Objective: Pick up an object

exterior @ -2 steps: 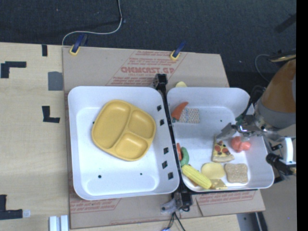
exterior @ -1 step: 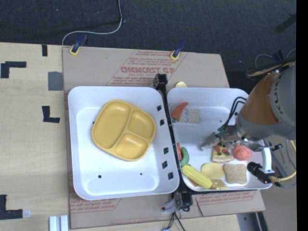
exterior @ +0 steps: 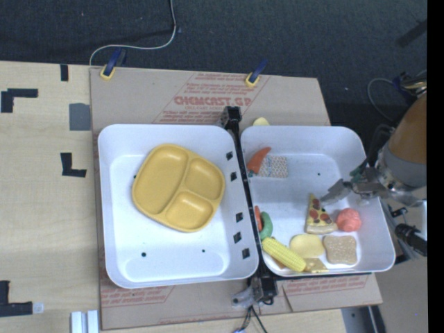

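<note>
The right bin (exterior: 305,139) holds several toy foods. A pizza slice (exterior: 318,216) and a pink-red ball (exterior: 349,220) lie at mid right. A slice of toast (exterior: 340,248), a pale yellow piece (exterior: 305,243) and a corn cob (exterior: 283,254) sit along the near wall. A red-orange chili (exterior: 257,159) and a grey mesh piece (exterior: 277,166) lie at the far left, and a green and red piece (exterior: 263,223) lies by the divider. My gripper (exterior: 345,186) hangs over the bin's right side, just above the pizza slice and the ball, with nothing visibly in it.
The left bin (exterior: 121,252) holds a yellow divided plate (exterior: 179,186). A small yellow object (exterior: 260,122) lies just outside the right bin's far rim. Clamps and a cable sit at the cardboard's far edge. The arm's orange band (exterior: 411,134) is at the right.
</note>
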Robot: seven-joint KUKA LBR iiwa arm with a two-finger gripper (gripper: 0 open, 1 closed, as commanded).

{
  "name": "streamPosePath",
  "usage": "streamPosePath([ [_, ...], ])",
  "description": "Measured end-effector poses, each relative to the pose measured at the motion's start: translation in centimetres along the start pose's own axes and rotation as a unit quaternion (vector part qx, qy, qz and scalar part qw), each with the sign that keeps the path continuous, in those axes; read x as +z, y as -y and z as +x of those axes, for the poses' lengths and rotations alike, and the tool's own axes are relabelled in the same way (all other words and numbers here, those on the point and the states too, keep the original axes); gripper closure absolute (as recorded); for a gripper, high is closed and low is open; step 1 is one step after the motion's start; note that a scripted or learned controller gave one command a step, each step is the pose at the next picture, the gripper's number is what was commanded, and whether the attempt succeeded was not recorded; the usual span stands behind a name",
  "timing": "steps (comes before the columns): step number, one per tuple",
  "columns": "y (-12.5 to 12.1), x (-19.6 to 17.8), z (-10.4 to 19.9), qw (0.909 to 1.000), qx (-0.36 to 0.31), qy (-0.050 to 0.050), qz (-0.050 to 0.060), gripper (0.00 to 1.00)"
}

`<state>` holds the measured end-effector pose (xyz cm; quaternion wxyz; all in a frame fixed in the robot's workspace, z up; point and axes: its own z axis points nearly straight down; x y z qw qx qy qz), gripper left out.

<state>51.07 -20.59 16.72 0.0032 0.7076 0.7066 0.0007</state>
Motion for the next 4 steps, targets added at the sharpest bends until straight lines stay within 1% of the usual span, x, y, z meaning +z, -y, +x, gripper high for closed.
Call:
streamPosePath([
  [1,-1.7,8.6,2.4,1.0000,-0.001,0.000,0.003,0.00],
  [2,2.5,7.9,-2.1,1.0000,0.000,0.002,-0.004,0.00],
  [3,-4.0,8.1,1.5,1.0000,-0.003,0.000,-0.001,0.00],
  [4,-2.6,8.1,7.3,1.0000,-0.003,-0.001,0.001,0.00],
])
